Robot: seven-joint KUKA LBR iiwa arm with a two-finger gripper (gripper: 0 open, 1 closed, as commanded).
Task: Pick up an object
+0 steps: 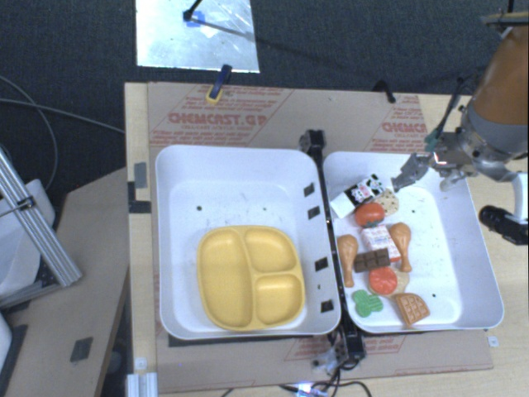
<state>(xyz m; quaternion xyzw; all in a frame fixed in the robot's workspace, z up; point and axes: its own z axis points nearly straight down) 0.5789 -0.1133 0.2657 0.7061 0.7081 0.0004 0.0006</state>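
**Fingers poised over the far edge of the toy pile**

The gripper [411, 172] hangs over the right bin [463, 246], near its far rim, and nothing shows between the fingers. Whether they are spread or pressed together I cannot tell; they read as one grey wedge.

Just beside the tip, toward the bin divider, lies a black-and-white block [364, 192], touching a pale round piece on its near side. Nearer the camera sits a tomato [369, 214], then a red-and-white box [378, 240] flanked by two drumsticks [400, 240]. Beyond those lie a chocolate bar [371, 260], a red disc [383, 280], a green piece [367, 303] and a waffle [411, 308]. Well off to the side, past the divider, the left bin [240, 172] holds a yellow tray [250, 275].

The likely trouble is crowding. The toys touch one another, so descending fingers could land on top of a piece or catch two at once. The tomato is round and may roll out of a pinch. The block lies close to the divider, so a finger could strike that wall. Flat pieces such as the waffle give little to grip.
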